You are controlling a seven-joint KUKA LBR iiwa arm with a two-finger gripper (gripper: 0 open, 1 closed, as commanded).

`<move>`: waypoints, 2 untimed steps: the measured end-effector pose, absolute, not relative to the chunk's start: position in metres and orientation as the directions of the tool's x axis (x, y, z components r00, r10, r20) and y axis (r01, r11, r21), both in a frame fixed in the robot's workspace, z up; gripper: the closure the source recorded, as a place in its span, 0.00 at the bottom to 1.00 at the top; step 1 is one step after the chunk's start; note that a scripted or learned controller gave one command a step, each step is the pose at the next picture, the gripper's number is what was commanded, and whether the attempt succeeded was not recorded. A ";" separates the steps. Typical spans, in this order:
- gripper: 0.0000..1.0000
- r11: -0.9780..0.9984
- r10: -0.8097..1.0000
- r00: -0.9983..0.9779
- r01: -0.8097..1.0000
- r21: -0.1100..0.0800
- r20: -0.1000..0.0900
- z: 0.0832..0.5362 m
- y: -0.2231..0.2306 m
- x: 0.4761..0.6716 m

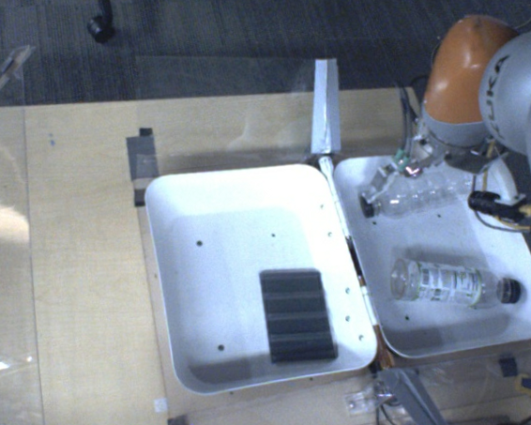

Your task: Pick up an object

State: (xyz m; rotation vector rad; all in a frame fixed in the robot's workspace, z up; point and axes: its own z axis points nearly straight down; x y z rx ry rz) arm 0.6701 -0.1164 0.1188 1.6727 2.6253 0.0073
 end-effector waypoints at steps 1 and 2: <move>0.00 0.453 0.891 -0.453 0.892 0.004 -0.021 0.117 -0.115 0.674; 0.00 0.519 0.854 -0.519 0.855 -0.004 -0.017 0.115 -0.118 0.672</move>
